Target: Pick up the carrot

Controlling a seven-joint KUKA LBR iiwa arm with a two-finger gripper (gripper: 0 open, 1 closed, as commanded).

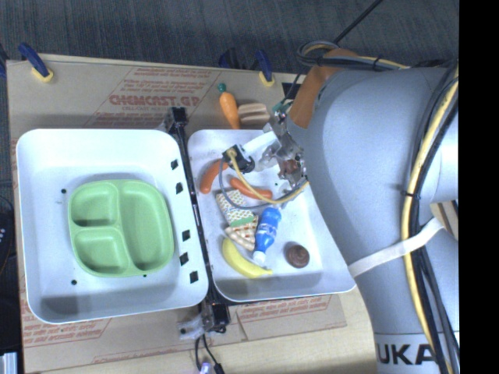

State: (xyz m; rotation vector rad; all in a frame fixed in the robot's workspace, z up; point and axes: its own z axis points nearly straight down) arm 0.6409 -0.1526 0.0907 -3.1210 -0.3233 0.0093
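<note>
The carrot [228,107], orange with a small green top, lies on the cardboard just behind the right bin [331,275], outside it. My gripper [287,164] hangs over the back of the right bin, to the right of and nearer than the carrot, apart from it. The bulky grey arm covers the bin's right side. Nothing can be seen held at the gripper.
A beige block [254,114] sits right beside the carrot. The right bin holds an orange sausage [209,176], a slim orange piece [251,187], a pizza slice [243,232], a blue bottle [267,231], a banana [243,260] and a brown disc [296,255]. A green divided plate [121,226] lies in the left bin.
</note>
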